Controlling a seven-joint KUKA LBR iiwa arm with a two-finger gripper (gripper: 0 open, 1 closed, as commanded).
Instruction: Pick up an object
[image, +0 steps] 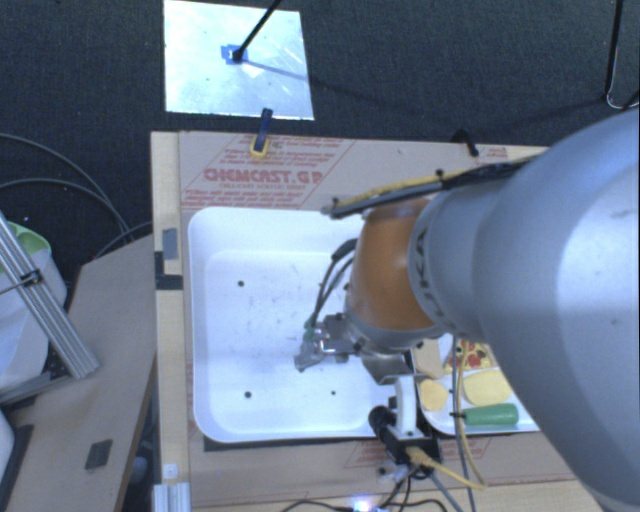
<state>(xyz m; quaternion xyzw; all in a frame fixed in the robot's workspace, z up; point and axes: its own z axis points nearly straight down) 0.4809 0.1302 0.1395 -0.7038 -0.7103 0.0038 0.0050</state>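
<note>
The gripper (312, 352) hangs low over the left bin (225, 300); I can't tell its grip. The objects (480, 390) lie right, so it should reach there.

Bare floor across the left bin (250, 300); yellow and green objects (485, 395) crowded beneath the arm (520, 250) rightward.

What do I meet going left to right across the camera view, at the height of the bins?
Aluminium rail → left white bin → gripper → orange band → yellow objects and a green one in the right bin.
</note>
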